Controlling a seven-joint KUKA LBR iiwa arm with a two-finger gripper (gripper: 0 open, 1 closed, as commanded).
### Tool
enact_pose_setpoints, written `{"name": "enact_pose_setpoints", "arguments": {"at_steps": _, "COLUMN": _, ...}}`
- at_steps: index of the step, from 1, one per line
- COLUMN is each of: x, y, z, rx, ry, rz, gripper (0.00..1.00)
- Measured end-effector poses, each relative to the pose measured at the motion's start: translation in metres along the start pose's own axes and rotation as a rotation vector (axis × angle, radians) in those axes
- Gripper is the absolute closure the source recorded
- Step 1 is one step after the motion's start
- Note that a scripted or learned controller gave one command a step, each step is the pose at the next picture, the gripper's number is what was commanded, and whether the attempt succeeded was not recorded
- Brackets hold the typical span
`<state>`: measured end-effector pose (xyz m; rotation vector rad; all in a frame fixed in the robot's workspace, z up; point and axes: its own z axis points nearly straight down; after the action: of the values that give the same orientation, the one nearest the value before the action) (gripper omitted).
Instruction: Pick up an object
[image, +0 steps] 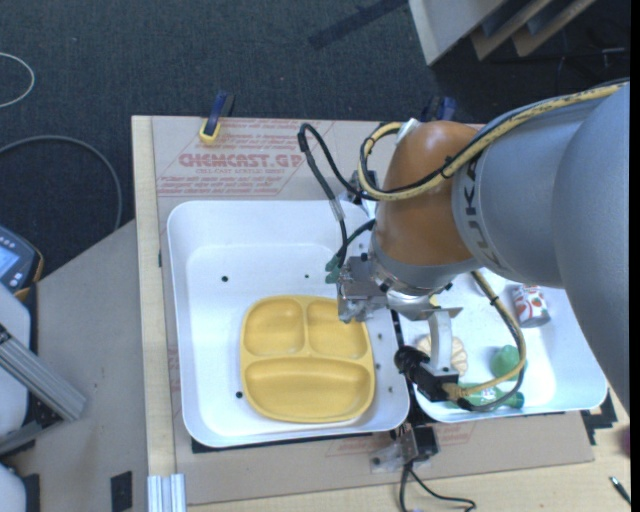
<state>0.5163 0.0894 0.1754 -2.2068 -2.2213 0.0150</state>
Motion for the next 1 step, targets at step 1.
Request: {"name": "enact_pose_setpoints", "arguments": {"at_steps": 1, "x": -0.0005, "y": -0.0389, "z": -0.1870, "rx": -0.032, "ry": 0.005, "rz": 0.003, "gripper": 1.00}}
